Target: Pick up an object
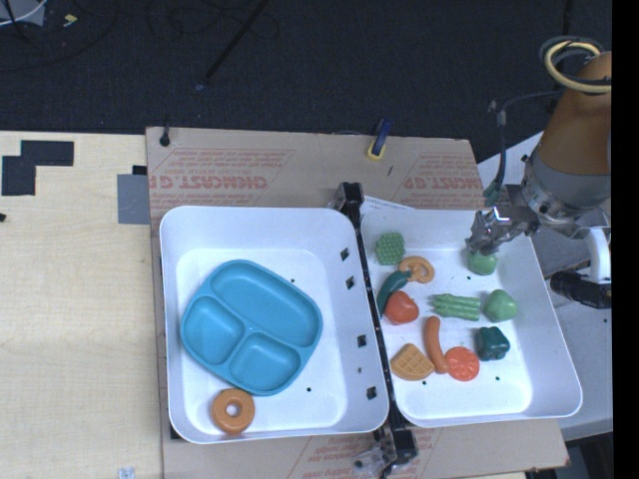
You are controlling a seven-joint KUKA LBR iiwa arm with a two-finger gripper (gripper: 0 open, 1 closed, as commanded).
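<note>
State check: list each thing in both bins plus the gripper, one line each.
Gripper: down over small green piece, grasp unclear
Blue tray: flat, left bin, nothing in it
Donut: flat, beside tray
Green beans: lying, right bin
Sausage: lying
Tomato: loose
Waffle: flat

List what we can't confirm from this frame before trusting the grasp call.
- End effector finger state: too small and dark in the camera view; contact with the small green object below it cannot be told.
- Arm upper part: cut off by the right edge.
- Green piece beside the red tomato-like toy: partly overlapped, identity unclear.
- Clamp at bottom: blurred.
</note>
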